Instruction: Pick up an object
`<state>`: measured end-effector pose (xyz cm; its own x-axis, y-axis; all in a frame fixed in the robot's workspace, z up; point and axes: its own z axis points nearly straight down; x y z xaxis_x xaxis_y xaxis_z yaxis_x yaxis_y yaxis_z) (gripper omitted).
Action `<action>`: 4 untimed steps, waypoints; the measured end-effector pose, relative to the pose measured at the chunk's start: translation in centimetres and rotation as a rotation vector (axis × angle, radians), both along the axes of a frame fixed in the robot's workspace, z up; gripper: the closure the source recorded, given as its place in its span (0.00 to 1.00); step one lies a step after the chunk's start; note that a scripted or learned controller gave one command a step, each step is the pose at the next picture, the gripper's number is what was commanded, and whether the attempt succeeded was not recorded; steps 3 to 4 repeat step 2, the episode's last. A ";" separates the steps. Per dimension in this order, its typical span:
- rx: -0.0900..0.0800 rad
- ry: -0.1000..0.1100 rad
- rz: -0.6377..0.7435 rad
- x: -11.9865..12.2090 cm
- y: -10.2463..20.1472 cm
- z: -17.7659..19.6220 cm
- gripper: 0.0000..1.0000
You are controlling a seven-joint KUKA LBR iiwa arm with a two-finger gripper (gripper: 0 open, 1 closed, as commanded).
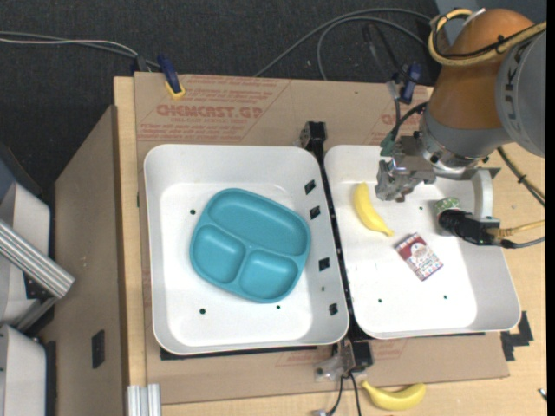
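A yellow banana (370, 211) lies in the right bin (486, 306), near its left wall. A small red and white packet (419, 256) rests a little right and nearer of the banana. A small green and white item (447, 205) sits further right, close to a black part of the arm's mount. My gripper (395, 183) hangs over the far part of the right bin, just right of the banana's upper tip. Nothing is seen between its fingers.
The left bin (165, 232) holds a teal divided plate (250, 243). A second banana (395, 395) lies outside the bins on the bench's near edge. Cables run behind the bins and along the right side. Black clips line the seam between the bins.
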<state>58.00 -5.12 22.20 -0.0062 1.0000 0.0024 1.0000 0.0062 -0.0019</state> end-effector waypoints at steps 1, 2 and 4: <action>-0.001 -0.004 0.000 1.3 4.5 0.6 1.00; 0.000 -0.003 0.001 2.4 10.7 1.0 1.00; 0.000 -0.003 0.001 2.4 10.7 1.0 1.00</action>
